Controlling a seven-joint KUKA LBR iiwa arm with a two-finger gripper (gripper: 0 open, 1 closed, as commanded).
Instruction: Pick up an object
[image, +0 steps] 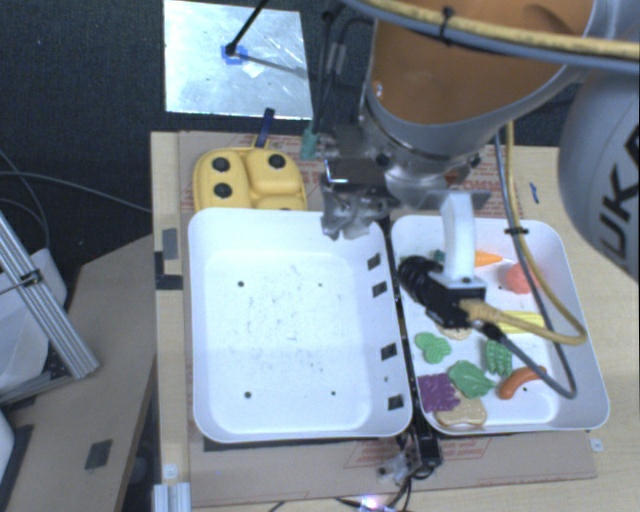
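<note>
My gripper (347, 216) hangs over the far right corner of the left bin (215, 300), near the divide between the two bins. Nothing shows in its grasp. The right bin (590, 385) holds several small toy foods: a green leafy piece (433, 347), purple grapes (437, 390), a green vegetable (470, 378), another green piece (497, 355), an orange-red sausage shape (518, 381), a tan biscuit (462, 415), an orange carrot (487, 258), a pink piece (518, 278) and a yellow piece (518, 321). The arm's wrist hides the far part of the right bin.
A yellow moulded toy (250, 180) sits on the bench just behind the left bin. A shiny square panel (235, 55) lies further back. Aluminium framing (40, 310) stands at the left, off the bench.
</note>
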